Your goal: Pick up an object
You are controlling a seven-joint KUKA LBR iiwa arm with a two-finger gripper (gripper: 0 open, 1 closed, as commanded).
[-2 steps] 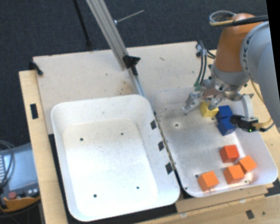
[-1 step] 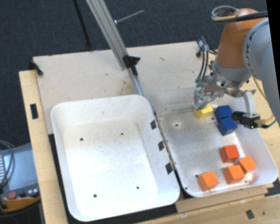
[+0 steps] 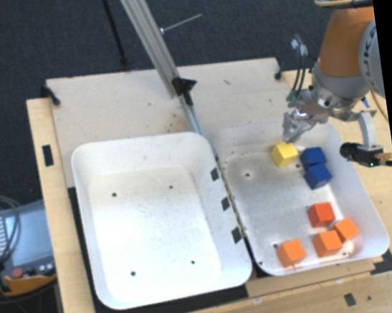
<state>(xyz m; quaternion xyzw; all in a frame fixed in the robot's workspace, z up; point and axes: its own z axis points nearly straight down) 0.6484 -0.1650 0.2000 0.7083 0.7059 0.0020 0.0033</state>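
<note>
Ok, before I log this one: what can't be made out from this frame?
- Tool: in the camera view its fingers blur into the wrist hardware above the yellow block; grip state and contact unreadable.
- Arm: cut off by the right edge of the view.
- Blue blocks: two stacked or abutting, too small to tell.
- Orange blocks: four in the right bin; the near-right pair may touch, unclear.

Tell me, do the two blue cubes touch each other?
Touching. The camera view shows the upper blue cube and the lower blue cube meeting with no visible gap.
</note>
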